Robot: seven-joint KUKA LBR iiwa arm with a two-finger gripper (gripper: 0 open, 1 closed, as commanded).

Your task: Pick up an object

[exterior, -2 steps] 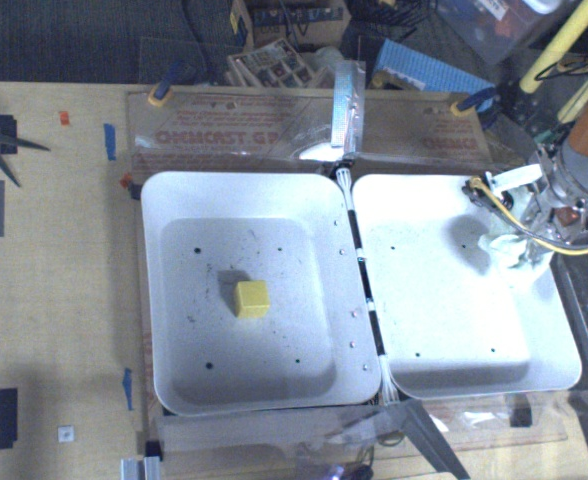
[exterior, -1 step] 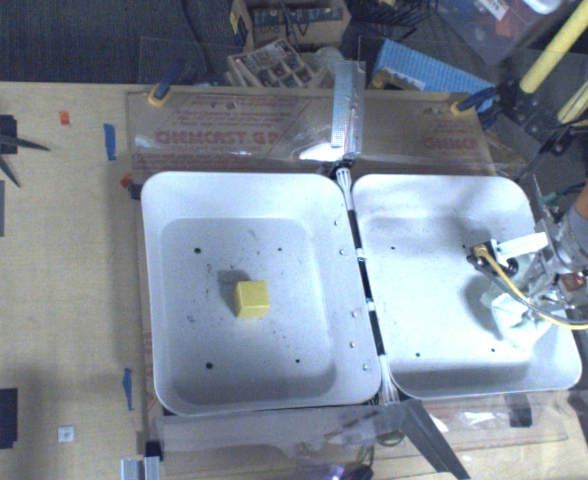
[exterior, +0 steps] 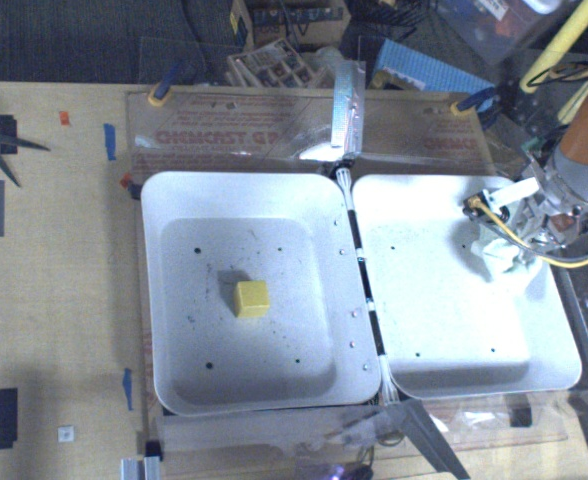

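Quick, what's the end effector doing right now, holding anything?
End effector: over the right bin; open or shut cannot be told. The yellow block lies in the left bin.

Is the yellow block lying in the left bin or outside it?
In. The yellow block rests on the left bin floor near its middle, apart from every wall.

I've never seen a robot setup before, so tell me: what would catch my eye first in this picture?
Most striking is the small yellow cube, alone near the middle of the left shallow white bin. Next comes the grey robot arm with an orange band, reaching in from the right, its gripper wrapped in yellow cables over the right shallow white bin, far from the cube. Behind the bins lies a clutter of boxes and wires.
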